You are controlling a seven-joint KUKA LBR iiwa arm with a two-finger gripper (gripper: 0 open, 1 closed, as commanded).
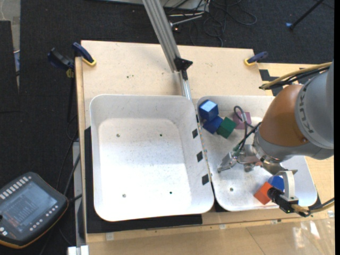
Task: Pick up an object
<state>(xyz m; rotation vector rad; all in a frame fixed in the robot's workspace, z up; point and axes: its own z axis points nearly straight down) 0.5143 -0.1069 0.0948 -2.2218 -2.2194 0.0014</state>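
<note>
Beyond the gripper [226, 165], toward the far end of its bin, a light blue cube [208, 109] sat tilted on one edge, touching a darker blue block [213, 124] just beneath it. A green cube [227, 127] lay just beside that block, and a pinkish piece [242, 119] with a dark loop lay next to the green one. On the gripper's near side, well apart from it, an orange block [262, 193] touched a blue piece [275, 182].

arm [305, 121] cut by right edge | pendant [26, 211] cut by left edge
</note>
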